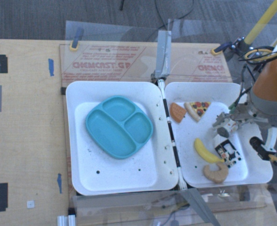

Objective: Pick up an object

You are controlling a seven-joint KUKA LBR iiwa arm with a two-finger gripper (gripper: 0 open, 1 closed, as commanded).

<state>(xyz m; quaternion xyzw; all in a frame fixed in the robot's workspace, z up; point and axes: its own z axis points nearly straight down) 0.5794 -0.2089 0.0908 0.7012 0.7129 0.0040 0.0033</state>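
In the right bin [256, 173] lie several toy foods. An orange slice-shaped piece [177, 112] and a pizza wedge [197, 109] rest near the bin's back left. A yellow banana [205, 152] lies in the middle, and a brown pastry [216, 173] sits at the front. My gripper [226, 152] hangs low in this bin, just right of the banana's right end and above the pastry. From this angle nothing can be made out in its grasp.
The left bin [82, 173] holds a blue divided plate [119, 126]. The grey arm with its orange band [270, 81] reaches over the right bin's right side, with cables behind it. A raised ridge [169, 135] separates the two bins.
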